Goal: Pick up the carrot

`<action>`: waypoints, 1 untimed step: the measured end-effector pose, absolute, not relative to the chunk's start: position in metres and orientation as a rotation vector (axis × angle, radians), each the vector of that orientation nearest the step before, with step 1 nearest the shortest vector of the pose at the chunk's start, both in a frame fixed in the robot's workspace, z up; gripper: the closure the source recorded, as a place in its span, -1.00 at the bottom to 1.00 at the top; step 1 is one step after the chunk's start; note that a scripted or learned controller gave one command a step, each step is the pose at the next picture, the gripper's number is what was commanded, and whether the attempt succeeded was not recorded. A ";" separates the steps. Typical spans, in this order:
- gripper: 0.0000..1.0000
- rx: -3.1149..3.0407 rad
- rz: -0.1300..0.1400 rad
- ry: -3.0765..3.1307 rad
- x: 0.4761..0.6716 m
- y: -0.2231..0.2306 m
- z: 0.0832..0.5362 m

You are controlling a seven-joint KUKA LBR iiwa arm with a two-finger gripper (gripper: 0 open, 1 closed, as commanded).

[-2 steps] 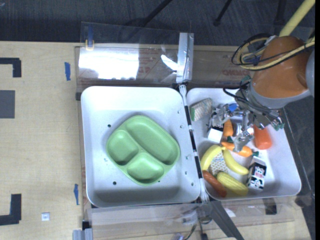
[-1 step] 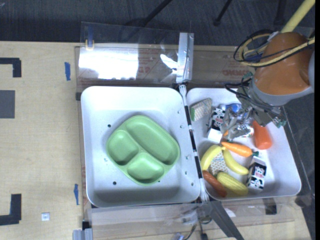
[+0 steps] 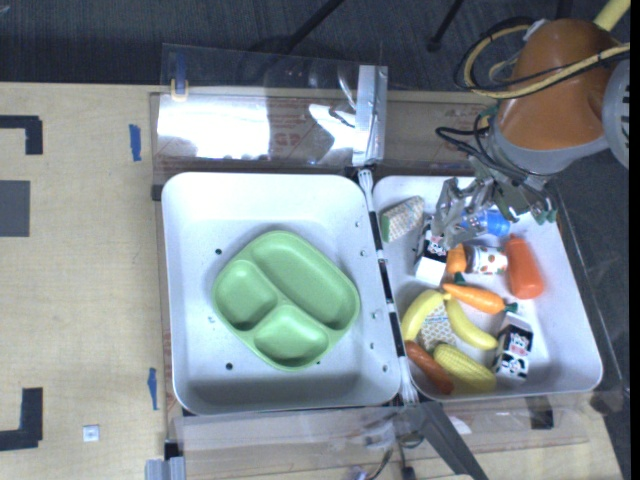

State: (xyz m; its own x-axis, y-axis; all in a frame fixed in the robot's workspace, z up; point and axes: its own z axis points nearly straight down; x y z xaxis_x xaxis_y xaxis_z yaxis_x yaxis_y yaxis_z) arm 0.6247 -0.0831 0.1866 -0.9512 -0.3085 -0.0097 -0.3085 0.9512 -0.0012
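Observation:
The carrot (image 3: 474,297) is a slim orange piece lying almost flat in the middle of the right bin (image 3: 575,313), resting across yellow bananas (image 3: 468,326). My gripper (image 3: 449,222) hangs over the bin's back left part, a short way up and left of the carrot. It looks open, with nothing between its fingers. Its tips are close to a small orange item (image 3: 457,260) and a black-and-white carton (image 3: 433,248).
A fat orange-red piece (image 3: 524,267), a small white bottle (image 3: 489,261), a blue item (image 3: 495,224), a grey-green packet (image 3: 402,218), a second carton (image 3: 515,351) and a red piece (image 3: 428,365) crowd the right bin. The left bin (image 3: 195,228) holds a green divided plate (image 3: 285,296).

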 end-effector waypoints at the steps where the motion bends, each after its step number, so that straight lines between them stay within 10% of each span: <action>1: 1.00 -0.294 -0.002 3.118 0.664 -0.159 0.216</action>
State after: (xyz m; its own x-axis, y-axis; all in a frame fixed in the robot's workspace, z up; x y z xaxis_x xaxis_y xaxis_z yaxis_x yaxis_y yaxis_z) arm 0.6637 -0.1593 0.2157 -0.9823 -0.1868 -0.0100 -0.1868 0.9824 -0.0019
